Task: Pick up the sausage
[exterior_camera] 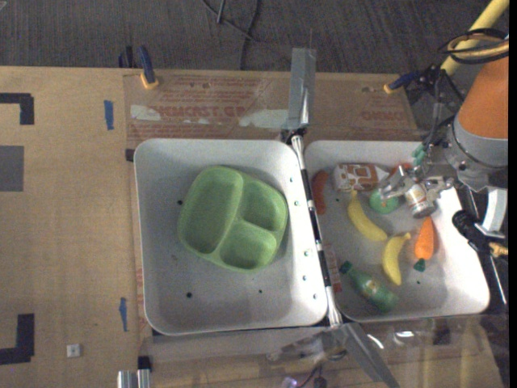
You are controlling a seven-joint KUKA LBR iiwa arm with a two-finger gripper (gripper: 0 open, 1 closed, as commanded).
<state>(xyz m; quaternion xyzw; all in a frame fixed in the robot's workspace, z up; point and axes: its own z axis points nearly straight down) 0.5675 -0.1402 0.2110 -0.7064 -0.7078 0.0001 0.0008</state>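
Green and lying down, a little bottle [370, 286] rests in the front part of the right bin [460, 301], closest to the camera. Just past it are two yellow bananas. One banana [393, 259] stands almost straight up and down in the picture. The other banana [366, 221] slants across the middle of the bin. An orange carrot [425, 242] with a green end lies right of the first banana, near the bin's right wall.

My gripper [401, 188] hangs over the back part of this bin, above a small green thing [383, 203] that I cannot name. I cannot tell if my fingers are wide or narrow, because the metal parts blur together. I see nothing held between them.

The sausage [320, 191] is the reddish-brown one. It lies along the left wall of the right bin, near the back, well apart from my gripper. A small white carton [357, 176] with a picture on it sits between the sausage and my gripper.

In the left bin [157, 241] there is a green plate [233, 218] with three parts. It sits in the middle, turned a bit sideways.
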